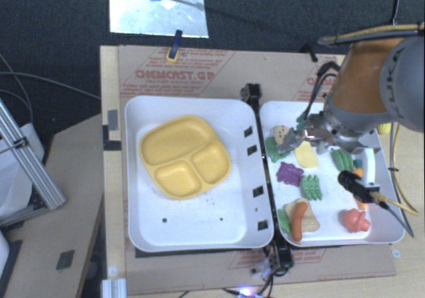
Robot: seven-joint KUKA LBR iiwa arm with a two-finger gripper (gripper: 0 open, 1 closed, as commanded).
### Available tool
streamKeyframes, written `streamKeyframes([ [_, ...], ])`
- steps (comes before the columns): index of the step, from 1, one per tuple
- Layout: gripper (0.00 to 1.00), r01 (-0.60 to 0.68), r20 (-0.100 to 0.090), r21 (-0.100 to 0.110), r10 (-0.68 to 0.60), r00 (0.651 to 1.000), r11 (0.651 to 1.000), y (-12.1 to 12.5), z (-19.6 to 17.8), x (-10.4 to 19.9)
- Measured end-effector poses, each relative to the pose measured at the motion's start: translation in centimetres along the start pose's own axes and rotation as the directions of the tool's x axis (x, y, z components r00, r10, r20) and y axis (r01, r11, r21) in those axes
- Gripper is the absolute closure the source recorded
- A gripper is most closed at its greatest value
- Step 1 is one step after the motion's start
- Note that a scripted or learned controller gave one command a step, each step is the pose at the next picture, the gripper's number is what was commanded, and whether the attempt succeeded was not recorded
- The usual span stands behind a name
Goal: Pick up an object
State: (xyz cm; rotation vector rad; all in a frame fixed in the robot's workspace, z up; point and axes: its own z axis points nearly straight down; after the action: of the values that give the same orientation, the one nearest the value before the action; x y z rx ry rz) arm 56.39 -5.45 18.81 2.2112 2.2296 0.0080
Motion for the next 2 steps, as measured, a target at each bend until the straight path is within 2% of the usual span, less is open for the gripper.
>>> streamKeyframes([
  [1, 0.0, -0.008, 0.002, 0.007, 0.008, 1.0, 1.0, -3.8, 0.4, -1.0],
  [2, 0.0, 0.003, -0.001, 0.005, -0.003, 1.0, 1.0, -7.8, -2.6, 7.1],
])
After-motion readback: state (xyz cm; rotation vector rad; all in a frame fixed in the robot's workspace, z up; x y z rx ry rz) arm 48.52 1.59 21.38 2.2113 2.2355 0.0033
